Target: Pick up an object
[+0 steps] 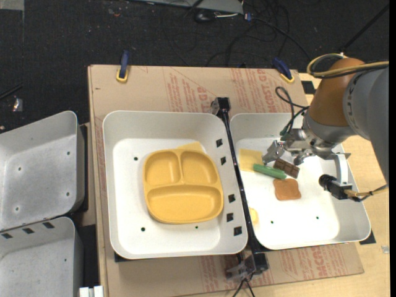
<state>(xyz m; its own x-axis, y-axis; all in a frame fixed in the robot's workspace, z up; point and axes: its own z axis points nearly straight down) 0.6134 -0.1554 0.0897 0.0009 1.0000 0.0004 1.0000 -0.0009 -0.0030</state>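
Yellow divided tray (183, 186) sits in the left bin (124, 166), lower centre of the frame. In the right bin (309, 228), the gripper (286, 155) hangs low over a green stick (270, 172) and a dark brown block (287, 168), with a tan brown piece (288, 191) just below them. I cannot tell how its fingers stand.
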